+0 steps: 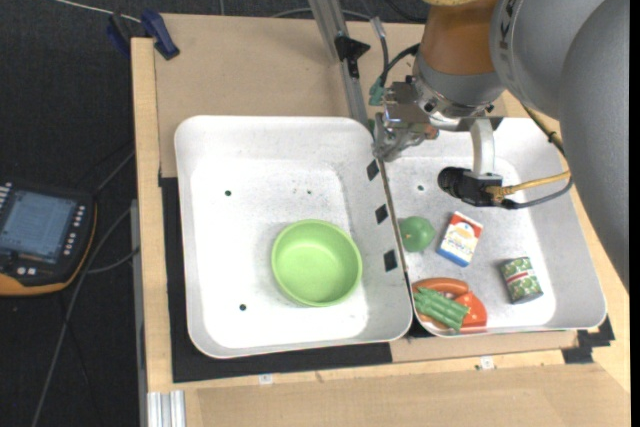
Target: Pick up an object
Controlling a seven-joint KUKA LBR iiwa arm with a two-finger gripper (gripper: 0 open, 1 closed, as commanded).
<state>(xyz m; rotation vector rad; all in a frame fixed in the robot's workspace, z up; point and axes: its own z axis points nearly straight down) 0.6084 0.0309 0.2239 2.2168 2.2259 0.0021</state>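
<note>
Carton (461,239) in the right bin (560,315), between green ball (417,234) and can (521,279), looks light, stiff and easily pinched across its flat sides (a guess), well nearer than the gripper (392,137), whose state I cannot tell.

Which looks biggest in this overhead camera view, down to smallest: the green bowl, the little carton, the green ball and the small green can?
1. green bowl, clearly largest.
2. small carton.
3. green can and green ball: too close in apparent size to rank.
</note>
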